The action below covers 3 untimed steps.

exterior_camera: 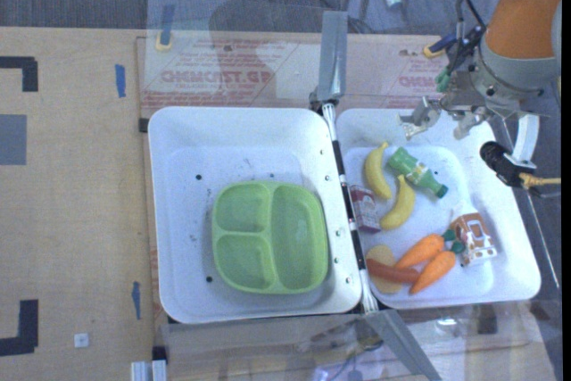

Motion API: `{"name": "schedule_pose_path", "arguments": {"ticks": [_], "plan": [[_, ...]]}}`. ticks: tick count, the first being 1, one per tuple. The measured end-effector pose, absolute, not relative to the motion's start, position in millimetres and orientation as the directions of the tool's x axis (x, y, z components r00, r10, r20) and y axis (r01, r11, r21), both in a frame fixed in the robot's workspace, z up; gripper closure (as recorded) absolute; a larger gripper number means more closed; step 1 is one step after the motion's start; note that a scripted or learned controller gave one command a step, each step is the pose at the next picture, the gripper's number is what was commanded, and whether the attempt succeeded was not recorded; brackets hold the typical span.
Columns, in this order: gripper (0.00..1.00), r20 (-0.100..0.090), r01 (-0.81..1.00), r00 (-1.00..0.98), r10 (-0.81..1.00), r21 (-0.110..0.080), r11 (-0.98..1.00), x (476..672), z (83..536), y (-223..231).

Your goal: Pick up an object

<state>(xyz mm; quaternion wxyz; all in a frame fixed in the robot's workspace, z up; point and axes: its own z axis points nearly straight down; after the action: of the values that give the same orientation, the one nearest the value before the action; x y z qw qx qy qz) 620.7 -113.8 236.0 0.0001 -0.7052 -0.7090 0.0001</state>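
From the fixed camera above the bench, the two-finger metal gripper hangs over the far rim of the right-hand shallow white plastic bin, beneath the grey arm's orange band. Its two fingers stand visibly spread, with nothing between them — it grips nothing.

Taking the small green plastic bottle as the landmark: it lies on the bin floor just nearside of the gripper and slightly to the camera's left of it, so it is probably the nearest candidate for a pick. Its long axis runs at a slant, from the upper left down toward the lower right of the view.

Beside the bottle on its left lies a yellow plastic banana, curved and running roughly away from the camera. A second yellow banana sits just nearside of the bottle, close to or touching its cap end. Farther toward the camera from the bottle lie two orange plastic carrots side by side, and to their right a small white-and-orange toy block.

The coming move likely turns on one relation — the bottle sits below and a little nearside of the spread fingers, so a short shift toward the camera and a descent would be needed, with the fingers set across its slanted axis.
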Motion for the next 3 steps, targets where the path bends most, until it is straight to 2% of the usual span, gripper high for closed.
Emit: {"name": "schedule_pose_path", "arguments": {"ticks": [1,2,3], "plan": [[0.0,-0.001,0.973,-0.231,0.973,0.003,0.231,605.1,95.0,-142.7],[0.0,-0.002,0.988,-0.153,0.988,0.004,0.153,667.6,99.6,-137.4],[0.0,-0.002,0.983,-0.182,0.983,0.007,0.182,617.1,88.1,-129.7]]}}
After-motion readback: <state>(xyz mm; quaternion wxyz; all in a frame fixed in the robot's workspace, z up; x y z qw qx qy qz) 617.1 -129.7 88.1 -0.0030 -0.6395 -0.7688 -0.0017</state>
